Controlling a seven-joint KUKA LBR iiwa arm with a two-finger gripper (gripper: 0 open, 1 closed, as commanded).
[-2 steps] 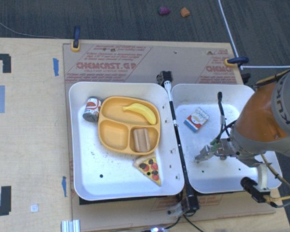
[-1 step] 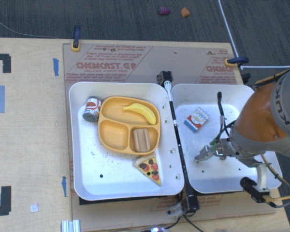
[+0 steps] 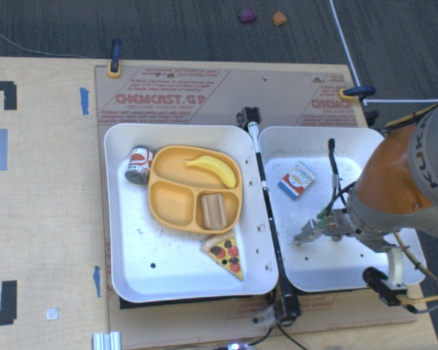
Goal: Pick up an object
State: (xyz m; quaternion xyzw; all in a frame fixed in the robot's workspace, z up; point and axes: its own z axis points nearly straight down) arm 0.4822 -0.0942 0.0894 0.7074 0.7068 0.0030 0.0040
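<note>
Over in the left bin (image 3: 124, 217) sit a small can (image 3: 138, 165) at the far left, a yellow divided tray (image 3: 177, 203) with a banana (image 3: 214, 169) and a brown block (image 3: 213, 211) in its compartments, and a pizza slice (image 3: 227, 256) just near of the tray. Across the divider, in the right bin (image 3: 306, 268), a small blue and white packet (image 3: 297, 180) lies flat, its long axis slanting from near-left to far-right. The claw (image 3: 307, 232) hangs low over the same bin's floor, near of the packet and slightly to its right, apart from it; whether it stands open I cannot tell, and nothing shows between its tips. Judged from this, the packet is the closest candidate, a short reach toward the far side.
</note>
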